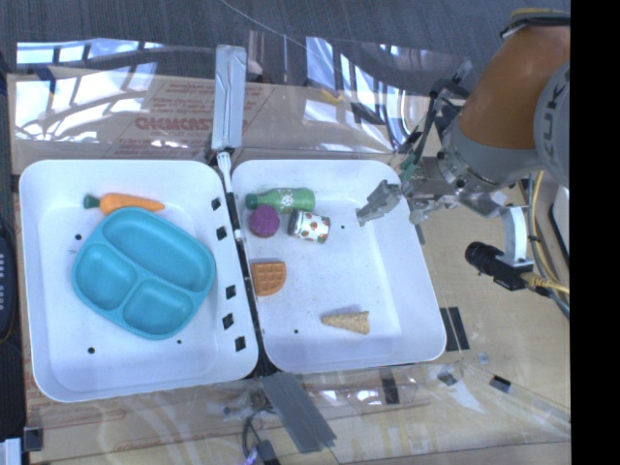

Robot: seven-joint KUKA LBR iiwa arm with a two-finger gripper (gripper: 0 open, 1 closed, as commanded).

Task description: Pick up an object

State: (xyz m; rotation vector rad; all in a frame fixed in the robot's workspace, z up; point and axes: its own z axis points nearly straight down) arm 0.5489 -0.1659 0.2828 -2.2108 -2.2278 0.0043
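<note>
**A:** Where's the tool [376,204] right now?

**B:** Over the upper right part of the right bin [412,303], reaching in from the right. It's a grey shape near the bin's right wall; whether it's spread or closed, I can't tell from this angle. Nothing is visibly caught in it.

**A:** And the things it could pick?

**B:** All in the right bin, to the tool's left or below it. Nearest is a small patterned can [310,227], lying on its side a little left of the tool. Just beside that, further left, sits a purple round piece [264,222], and above those two a green bottle [281,200] lies on its side along the bin's top edge.

**A:** Anything lower?

**B:** A brown waffle [268,277] near the left wall, and a tan wedge [348,322] toward the bottom, well apart from the tool.

**A:** The left bin [48,356]?

**B:** A blue divided plate [143,271], with a carrot [130,202] just above it, touching or nearly touching its rim.
</note>
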